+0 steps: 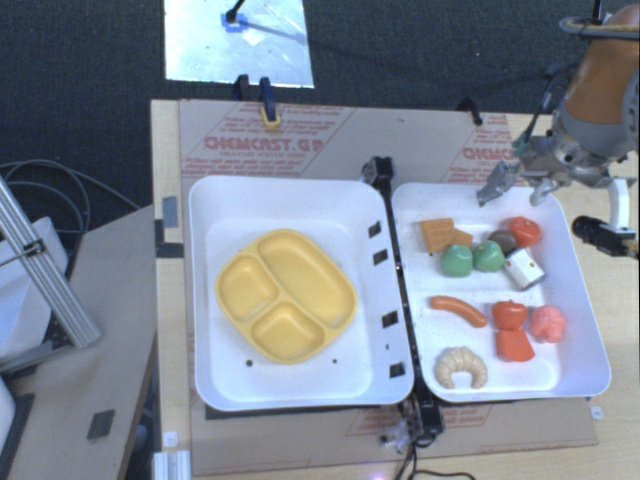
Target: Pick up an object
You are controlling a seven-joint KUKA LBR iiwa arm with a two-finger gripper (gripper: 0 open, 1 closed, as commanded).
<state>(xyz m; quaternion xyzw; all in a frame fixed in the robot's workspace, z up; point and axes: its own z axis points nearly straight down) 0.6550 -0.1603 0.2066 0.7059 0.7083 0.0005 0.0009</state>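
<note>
The gripper (518,182) hangs above the far rim of the right-hand bin (590,313), near its back right corner. Its two fingers stand apart, with clear daylight between them, and nothing sits in that gap.

No single object is named by the task, so any piece in the right-hand bin qualifies. The nearest candidates lie toward me and slightly inward from the gripper: a red tomato-like piece (524,232) just below the fingers, a brown piece (503,241) touching it on its left, and an orange cracker-like slab (441,234) further left. Two green pieces (471,258) sit side by side behind these in the approach line, and a white block (524,268) lies just right of them.

Further off, toward the near rim, are a sausage (459,311) whose long axis runs left-to-right with a slight slant, a red pepper-like piece (511,329), a pink piece (548,323) and a croissant (460,367).

In my judgement the controlling relation is this: the red tomato-like piece lies almost directly beneath the open fingers, needing mainly a descent with a small shift toward the near side. It is round, so finger orientation matters little, but its brown neighbour crowds one flank.

The left-hand bin (215,268) holds a yellow divided tray (286,294), well apart from the gripper.
</note>
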